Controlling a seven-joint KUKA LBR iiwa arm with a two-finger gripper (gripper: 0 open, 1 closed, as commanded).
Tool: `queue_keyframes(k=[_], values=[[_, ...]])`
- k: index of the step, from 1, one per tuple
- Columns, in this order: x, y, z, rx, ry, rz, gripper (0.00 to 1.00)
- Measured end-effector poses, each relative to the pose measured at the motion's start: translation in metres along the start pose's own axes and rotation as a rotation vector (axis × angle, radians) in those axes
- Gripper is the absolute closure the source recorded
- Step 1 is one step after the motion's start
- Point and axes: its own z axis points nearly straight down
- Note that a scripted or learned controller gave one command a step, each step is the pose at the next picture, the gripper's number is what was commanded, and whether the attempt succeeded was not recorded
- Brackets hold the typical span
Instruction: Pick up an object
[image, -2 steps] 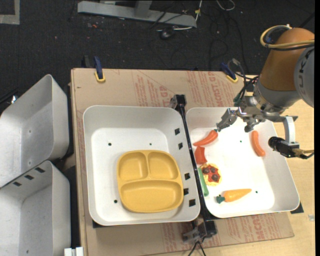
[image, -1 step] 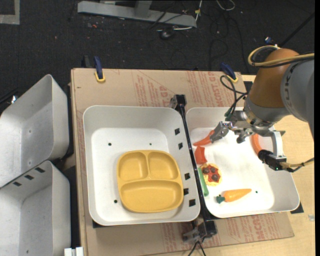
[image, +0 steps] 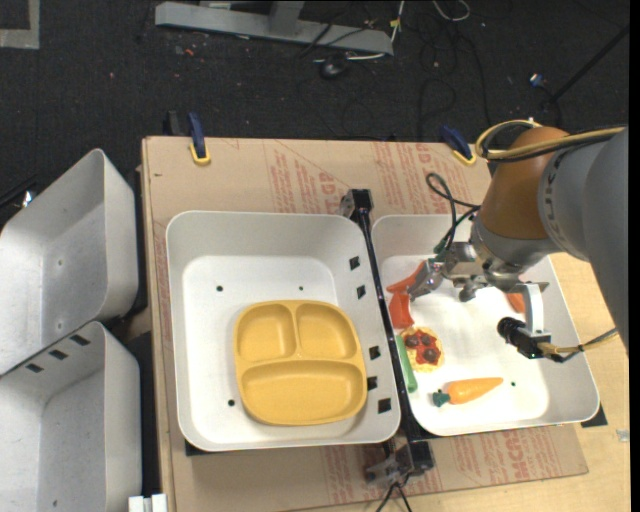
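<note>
**Ana:** While we are looking down at a slant on the bench (image: 300, 165), we are seeing two shallow white bins sitting side by side on a brown board. What is lying in each?

**Ben:** We are finding a yellow divided plate (image: 299, 362) resting flat in the left bin (image: 200, 250), with three compartments, two small ones above and one long one below. We are seeing the toys in the right bin (image: 560, 395): an orange carrot (image: 470, 390) with a green tip lying near the front edge, a small pizza slice (image: 425, 348) with dark red toppings just above it, a green strip (image: 408, 362) lying along the bin's left wall, and a red piece (image: 400, 300) near the divider.

**Ana:** Where is the arm reaching?

**Ben:** We are watching the grey arm (image: 580, 195) with its orange band coming in from the right and hanging over the back half of the right bin. Its gripper (image: 438, 275) is pointing left, close to the red piece and well apart from the carrot.

**Ana:** Is the claw wide, narrow, or holding something?

**Ben:** We are not managing to tell; the metal parts are blurring together, and we are seeing nothing clearly caught in it.
</note>
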Motion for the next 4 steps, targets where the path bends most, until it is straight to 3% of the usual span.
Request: queue_keyframes(k=[1, 3, 4], values=[[0.000, 0.001, -0.014, -0.005, -0.001, 0.001, 1.00], [0.002, 0.001, -0.100, -0.009, -0.002, -0.002, 1.00], [0.002, 0.001, -0.124, -0.007, -0.001, -0.002, 1.00]])
